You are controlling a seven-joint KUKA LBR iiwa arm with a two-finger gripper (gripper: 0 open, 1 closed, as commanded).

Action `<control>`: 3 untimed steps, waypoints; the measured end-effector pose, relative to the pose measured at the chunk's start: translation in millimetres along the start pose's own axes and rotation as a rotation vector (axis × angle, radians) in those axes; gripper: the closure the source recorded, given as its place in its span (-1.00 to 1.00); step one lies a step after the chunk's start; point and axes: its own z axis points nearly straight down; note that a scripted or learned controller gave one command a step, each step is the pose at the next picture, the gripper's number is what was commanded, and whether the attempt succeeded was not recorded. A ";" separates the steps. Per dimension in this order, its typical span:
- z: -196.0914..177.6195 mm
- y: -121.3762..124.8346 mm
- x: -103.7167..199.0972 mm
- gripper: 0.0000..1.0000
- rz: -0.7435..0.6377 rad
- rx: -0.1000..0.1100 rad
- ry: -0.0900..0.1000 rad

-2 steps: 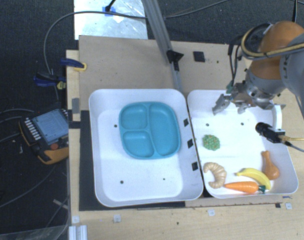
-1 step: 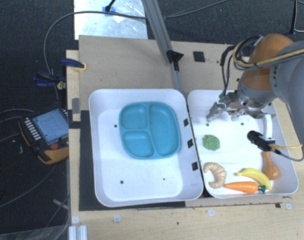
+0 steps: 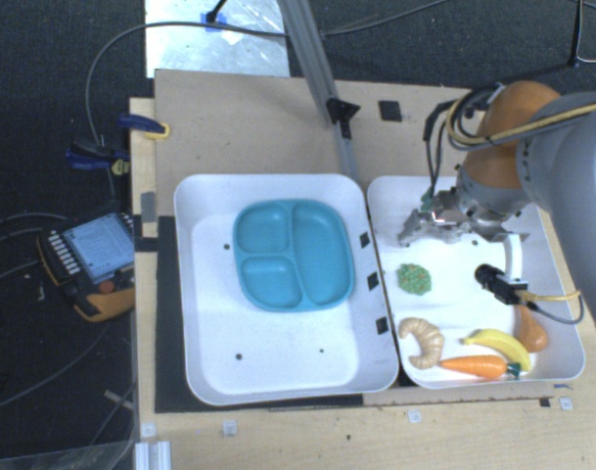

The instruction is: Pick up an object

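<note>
Hovering at the upper part of the right bin [image 3: 562, 360], the gripper [image 3: 422, 225] holds nothing; whether its jaws are apart I cannot tell. The green object [image 3: 414, 279] lies just below it, unlifted, so the pick seems not yet done.

you won't find any text, label, brand, number or sign that can be read here. the small device [image 3: 90, 250] left of the bench has a bluish screen, but whatever stands on it is too blurred for you to make out.
</note>
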 end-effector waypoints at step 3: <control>-119.6 -1.0 5.9 1.00 -0.004 -0.004 0.000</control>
